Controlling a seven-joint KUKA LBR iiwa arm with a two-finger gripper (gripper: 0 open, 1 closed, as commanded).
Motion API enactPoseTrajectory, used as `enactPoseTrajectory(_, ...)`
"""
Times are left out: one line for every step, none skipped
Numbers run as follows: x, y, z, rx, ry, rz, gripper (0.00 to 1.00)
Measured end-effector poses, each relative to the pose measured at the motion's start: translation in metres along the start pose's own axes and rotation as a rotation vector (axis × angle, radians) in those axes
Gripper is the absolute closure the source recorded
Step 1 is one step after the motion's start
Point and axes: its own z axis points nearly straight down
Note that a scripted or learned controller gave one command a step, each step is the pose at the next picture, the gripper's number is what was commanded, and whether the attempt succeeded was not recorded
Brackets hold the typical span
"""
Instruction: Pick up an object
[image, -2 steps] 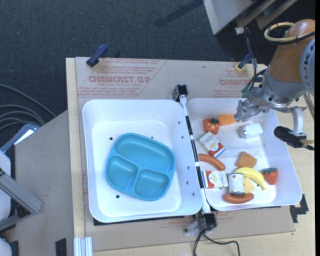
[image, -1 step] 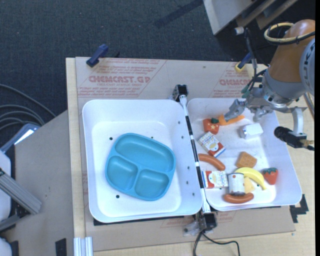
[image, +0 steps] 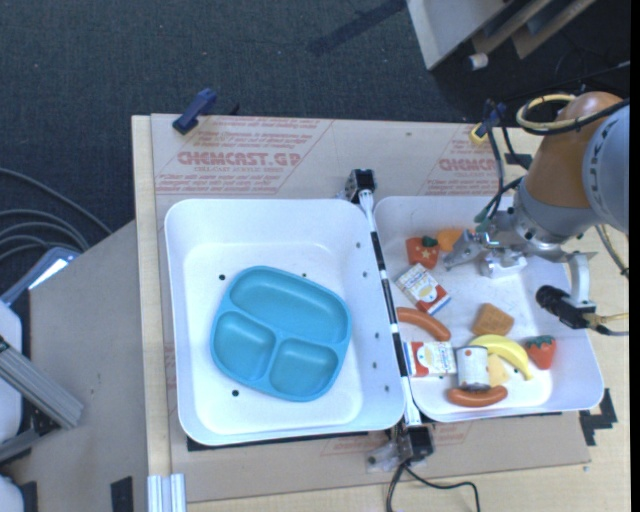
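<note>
Nowhere near done yet: gripper (image: 487, 252) low in right bin (image: 580, 395) w/ fingers spread and nothing between, hovering just beside orange carton (image: 421, 250), w/ banana (image: 505, 355), sausages, other bits untouched nearby, so pick & lift left.

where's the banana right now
In the camera view the banana lies in the right bin, near its front edge, with a strawberry to its right and a sausage just in front of it.
</note>
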Motion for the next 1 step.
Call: enactPoseTrajectory(-0.0071,0.0484,0.0094,0.032,0.007,-0.004,0.00)
